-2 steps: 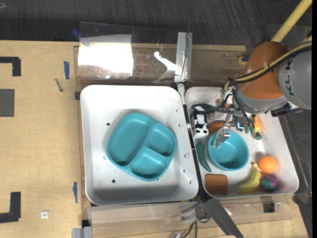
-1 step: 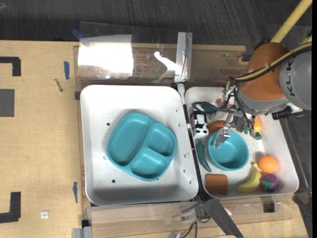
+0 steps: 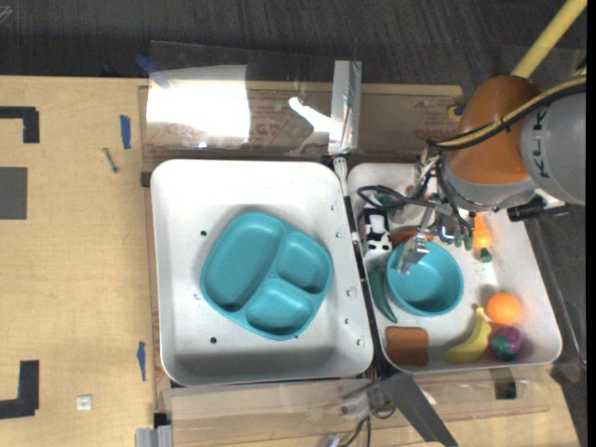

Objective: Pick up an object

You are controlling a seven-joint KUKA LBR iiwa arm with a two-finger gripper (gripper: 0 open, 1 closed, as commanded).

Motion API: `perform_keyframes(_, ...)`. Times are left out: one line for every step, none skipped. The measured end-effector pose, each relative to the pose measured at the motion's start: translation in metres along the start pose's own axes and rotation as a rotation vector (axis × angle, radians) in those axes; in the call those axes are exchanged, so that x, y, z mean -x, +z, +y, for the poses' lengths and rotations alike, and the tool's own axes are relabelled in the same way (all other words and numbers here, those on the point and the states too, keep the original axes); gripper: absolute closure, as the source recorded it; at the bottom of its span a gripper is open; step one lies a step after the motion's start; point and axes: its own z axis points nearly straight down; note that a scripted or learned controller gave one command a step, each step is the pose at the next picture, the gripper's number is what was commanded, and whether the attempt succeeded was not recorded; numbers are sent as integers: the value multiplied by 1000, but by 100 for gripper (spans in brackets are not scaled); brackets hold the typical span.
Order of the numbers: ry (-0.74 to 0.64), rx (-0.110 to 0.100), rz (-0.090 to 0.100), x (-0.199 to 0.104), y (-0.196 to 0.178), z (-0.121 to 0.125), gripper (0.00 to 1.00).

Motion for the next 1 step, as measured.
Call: perform_keyframes(-88, 1, 1, -44, -1, -34, 0)
